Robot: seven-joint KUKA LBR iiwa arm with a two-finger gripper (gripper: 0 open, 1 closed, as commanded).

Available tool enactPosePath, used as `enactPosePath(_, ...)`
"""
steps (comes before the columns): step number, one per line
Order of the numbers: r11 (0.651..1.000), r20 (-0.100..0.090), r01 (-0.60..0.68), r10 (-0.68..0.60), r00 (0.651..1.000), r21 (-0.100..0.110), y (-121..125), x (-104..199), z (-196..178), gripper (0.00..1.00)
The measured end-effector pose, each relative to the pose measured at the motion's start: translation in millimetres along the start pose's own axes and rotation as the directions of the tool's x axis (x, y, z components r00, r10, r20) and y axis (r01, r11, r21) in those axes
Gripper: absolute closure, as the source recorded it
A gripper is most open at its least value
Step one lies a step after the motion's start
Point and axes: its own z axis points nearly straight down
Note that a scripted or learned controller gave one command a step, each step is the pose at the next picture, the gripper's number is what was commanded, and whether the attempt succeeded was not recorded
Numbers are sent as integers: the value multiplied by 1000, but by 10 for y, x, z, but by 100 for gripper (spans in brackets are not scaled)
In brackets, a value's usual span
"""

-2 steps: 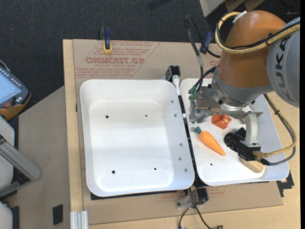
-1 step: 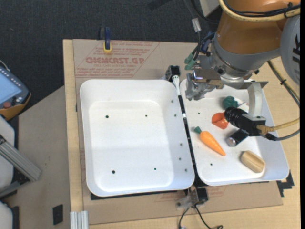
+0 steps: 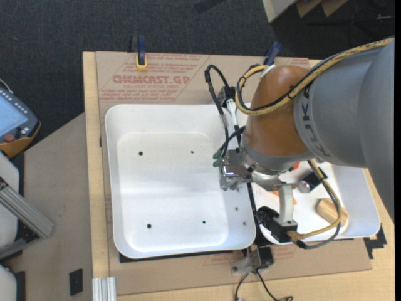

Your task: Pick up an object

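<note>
My tool (image 3: 229, 175) hangs over the right edge of the left bin (image 3: 125, 231), by the wall it shares with the right bin (image 3: 366, 218); whether it is apart or together I cannot tell. A tan block (image 3: 326, 209) lies in the right bin, beyond my arm (image 3: 338, 105).

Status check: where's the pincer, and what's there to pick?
Arm over right bin. Tan block lying in right bin, untouched. Arm covering most of that bin.

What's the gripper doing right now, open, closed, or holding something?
Gripper: cannot be told; it sits low over the right edge of the left bin, under the arm.
</note>
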Motion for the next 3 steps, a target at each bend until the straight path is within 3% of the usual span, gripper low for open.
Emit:
enactPosePath(1, 1000, 0, -9, 9, 1000, -12, -200, -1019, -128, 100)
enactPosePath(2, 1000, 1, -2, 3, 1000, -25, -192, -1499, -1064, 100)
enactPosePath(3, 1000, -2, 7, -7, 1000, -21, -200, -858, -1422, 100)
